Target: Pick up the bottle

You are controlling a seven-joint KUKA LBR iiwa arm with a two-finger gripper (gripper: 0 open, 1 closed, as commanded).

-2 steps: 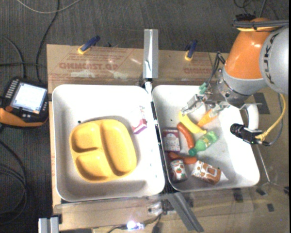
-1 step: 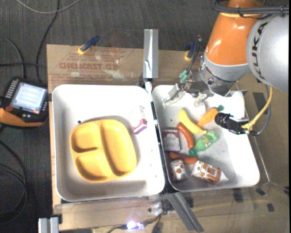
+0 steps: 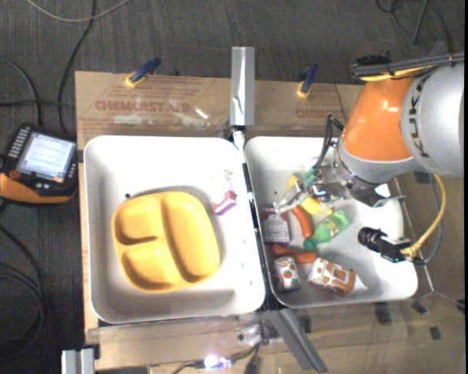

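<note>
Bottle (image 3: 331, 226): green; lies tilted in right bin (image 3: 390, 287), mid-bin, just right of an orange-red sausage (image 3: 301, 223)
Gripper (image 3: 318, 187): above bottle, over bin's upper middle; cannot tell its state
Nearby: small jar (image 3: 277, 229); can (image 3: 286, 273); brown carton (image 3: 331, 277)
Left bin (image 3: 101, 287): yellow tray (image 3: 167, 240); pink box (image 3: 225, 202)

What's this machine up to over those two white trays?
A grey and orange robot arm is reaching from the right into the right-hand bin, which holds a jumble of small toy groceries. Its gripper hangs low over the pile, close to a small green bottle and an orange hot dog. Whether it has hold of anything is hard to make out. The left-hand bin holds a yellow divided tray and a small pink carton.
</note>
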